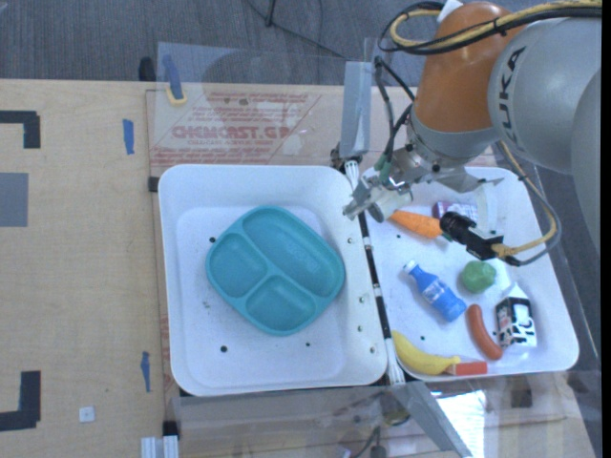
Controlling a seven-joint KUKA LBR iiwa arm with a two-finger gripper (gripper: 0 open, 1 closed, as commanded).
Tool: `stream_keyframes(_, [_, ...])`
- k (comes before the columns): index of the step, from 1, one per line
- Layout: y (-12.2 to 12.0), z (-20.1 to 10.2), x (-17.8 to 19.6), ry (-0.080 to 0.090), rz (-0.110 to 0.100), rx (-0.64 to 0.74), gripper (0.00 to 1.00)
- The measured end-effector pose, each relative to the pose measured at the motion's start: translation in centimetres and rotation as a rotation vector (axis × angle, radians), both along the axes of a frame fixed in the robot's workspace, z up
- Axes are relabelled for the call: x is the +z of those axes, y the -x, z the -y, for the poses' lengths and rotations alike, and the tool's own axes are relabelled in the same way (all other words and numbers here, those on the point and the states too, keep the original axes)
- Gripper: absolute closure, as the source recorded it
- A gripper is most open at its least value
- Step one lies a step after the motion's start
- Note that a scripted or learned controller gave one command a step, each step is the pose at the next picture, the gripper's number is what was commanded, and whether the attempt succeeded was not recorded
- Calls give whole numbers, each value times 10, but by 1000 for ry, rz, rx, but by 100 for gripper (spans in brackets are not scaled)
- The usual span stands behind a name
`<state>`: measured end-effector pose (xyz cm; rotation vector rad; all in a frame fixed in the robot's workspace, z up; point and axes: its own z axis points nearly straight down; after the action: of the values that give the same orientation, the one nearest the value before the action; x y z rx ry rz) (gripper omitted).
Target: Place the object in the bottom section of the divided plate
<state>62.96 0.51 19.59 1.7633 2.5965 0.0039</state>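
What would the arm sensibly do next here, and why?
Probably dip toward the carrot in the right bin. The gripper hangs near the bins' shared edge, nothing visibly between its fingers, and the teal divided plate in the left bin has nothing in its sections.

A pale wooden bench (pixel 76 294) spans the left and middle, marked with black tape corners (pixel 29 127) and short blue tape strips (pixel 128 135). Grey carpeted floor (pixel 143 8) runs beyond its far edge, crossed by a thin dark cable (pixel 272 8). Lighting is even.
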Motion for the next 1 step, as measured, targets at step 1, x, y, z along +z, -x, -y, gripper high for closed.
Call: stream_keyframes(1, [-1, -77, -3, 0, 0, -115, 100])
